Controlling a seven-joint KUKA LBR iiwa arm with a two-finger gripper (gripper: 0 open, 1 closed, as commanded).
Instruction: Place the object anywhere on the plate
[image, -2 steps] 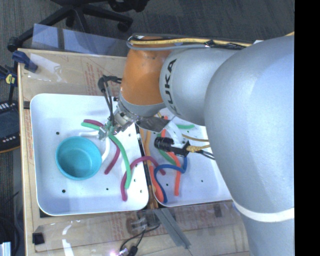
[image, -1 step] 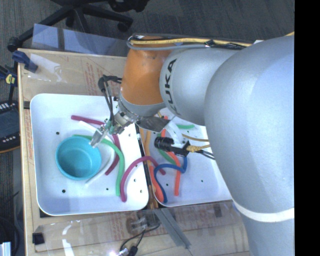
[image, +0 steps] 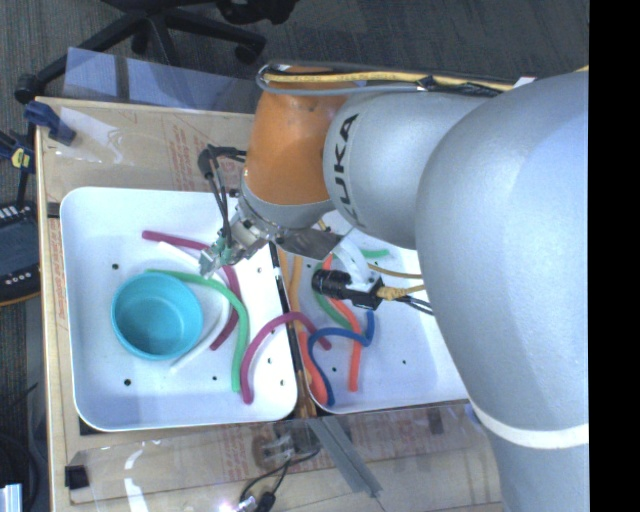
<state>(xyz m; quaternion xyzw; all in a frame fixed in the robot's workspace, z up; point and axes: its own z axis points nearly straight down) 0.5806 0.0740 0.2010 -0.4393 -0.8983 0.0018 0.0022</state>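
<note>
A cyan bowl-shaped plate (image: 155, 318) sits at the left of the left bin (image: 85, 230). A green strip (image: 240, 340) arcs from behind the plate down toward the bin's front. A magenta strip (image: 170, 241) runs from the back left under my gripper and bends down beside the green one. My gripper (image: 216, 258) is low over the spot where these two strips meet, just right of and behind the plate. The wrist hides whatever lies between its tips. A second magenta strip (image: 262, 340) curves across the wall between the bins.
The right bin (image: 420, 370) holds a blue strip (image: 335, 340), a red strip (image: 315, 375), an orange strip (image: 345, 310) and a green piece (image: 375, 255). My arm covers most of that bin. Cables run along the wrist.
</note>
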